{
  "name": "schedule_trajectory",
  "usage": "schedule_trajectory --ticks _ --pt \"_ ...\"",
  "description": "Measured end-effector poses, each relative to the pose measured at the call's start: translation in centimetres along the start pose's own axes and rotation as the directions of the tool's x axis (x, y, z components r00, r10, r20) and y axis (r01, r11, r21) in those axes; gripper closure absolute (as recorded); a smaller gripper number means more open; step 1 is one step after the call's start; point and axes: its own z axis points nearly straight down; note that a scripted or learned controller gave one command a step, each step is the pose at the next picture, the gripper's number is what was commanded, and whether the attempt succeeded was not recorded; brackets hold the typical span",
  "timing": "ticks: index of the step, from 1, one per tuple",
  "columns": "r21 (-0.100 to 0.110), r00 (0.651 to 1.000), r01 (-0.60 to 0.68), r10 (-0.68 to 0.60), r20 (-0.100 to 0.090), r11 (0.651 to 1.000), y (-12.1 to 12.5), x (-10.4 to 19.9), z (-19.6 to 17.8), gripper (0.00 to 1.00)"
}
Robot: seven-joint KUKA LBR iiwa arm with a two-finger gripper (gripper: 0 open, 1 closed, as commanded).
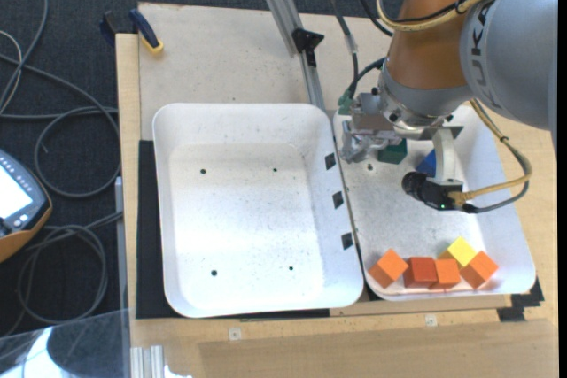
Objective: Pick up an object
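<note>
- A row of small blocks is seen at the near edge of the right bin: an orange block, a red-orange block, a second orange block, a yellow block and a further orange block. They lie touching or just beside one another, close against the near wall.
- These blocks are judged to be light, rigid and not fragile. Their flat faces should be gripped on two opposite sides. The crowded row leaves little room for a finger between neighbours, so the end blocks are the easier choice.
- The left bin lies alongside, its right wall touching the right bin.
- Farther in, the gripper is held low over the far left part of the right bin, just beside the shared wall. Whether its jaws are parted or closed cannot be told; nothing is seen held.
- A dark green object lies just right of the gripper, and a blue object is partly hidden farther right. Their shapes cannot be made out; both are judged small and rigid.
- The green object is judged the nearest candidate for a grasp.
</note>
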Motion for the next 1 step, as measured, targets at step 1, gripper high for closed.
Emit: schedule_trajectory --ticks 1 --pt "0.000 1.000 0.000 0.000 0.000 1.000 -1.17 5.23 1.16 1.00"
